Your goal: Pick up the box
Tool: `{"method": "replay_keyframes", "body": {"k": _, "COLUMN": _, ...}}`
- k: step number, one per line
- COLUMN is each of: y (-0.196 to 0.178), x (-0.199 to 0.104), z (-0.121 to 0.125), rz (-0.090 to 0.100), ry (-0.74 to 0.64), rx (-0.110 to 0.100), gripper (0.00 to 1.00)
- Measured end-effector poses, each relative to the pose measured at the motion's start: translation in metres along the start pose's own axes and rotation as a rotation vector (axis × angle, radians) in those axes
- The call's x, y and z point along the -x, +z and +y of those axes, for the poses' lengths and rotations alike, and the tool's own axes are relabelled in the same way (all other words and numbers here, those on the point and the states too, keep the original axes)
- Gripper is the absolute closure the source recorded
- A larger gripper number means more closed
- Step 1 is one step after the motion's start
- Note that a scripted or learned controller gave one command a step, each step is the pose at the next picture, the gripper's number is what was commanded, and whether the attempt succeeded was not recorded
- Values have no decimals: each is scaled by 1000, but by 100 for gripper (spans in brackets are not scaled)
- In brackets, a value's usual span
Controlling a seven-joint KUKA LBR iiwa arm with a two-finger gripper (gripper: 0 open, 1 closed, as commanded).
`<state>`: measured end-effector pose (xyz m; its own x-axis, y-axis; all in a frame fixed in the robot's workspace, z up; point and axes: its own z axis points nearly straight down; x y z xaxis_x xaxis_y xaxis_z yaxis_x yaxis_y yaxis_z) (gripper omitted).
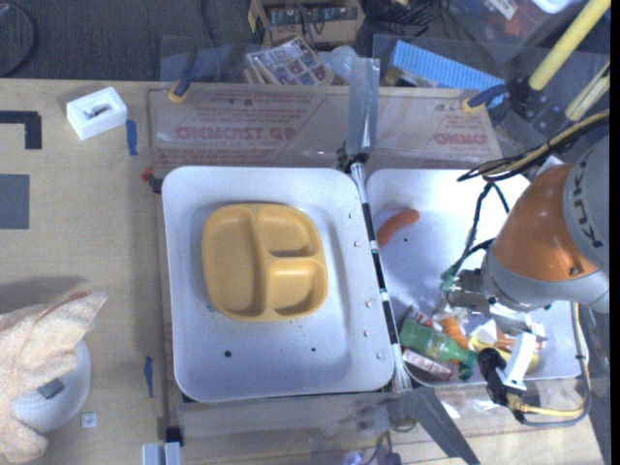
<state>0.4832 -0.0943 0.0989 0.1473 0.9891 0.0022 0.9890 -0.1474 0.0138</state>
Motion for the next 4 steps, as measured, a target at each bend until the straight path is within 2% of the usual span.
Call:
{"method": "replay_keyframes", "body": {"k": 1, "y": 12, "x": 91, "z": 11, "rz": -6, "ry": -21, "rx": -7, "gripper": 100}}
{"method": "replay_keyframes", "body": {"k": 2, "y": 12, "x": 122, "z": 23, "rz": -3, "ry": 211, "rx": -8, "gripper": 100}}
{"method": "replay_keyframes", "body": {"k": 3, "y": 12, "x": 114, "z": 14, "rz": -9, "ry": 731, "rx": -6, "gripper": 100}}
{"method": "replay_keyframes", "body": {"k": 4, "y": 13, "x": 120, "z": 16, "rz": -5, "ry": 836, "rx": -11, "gripper": 100}}
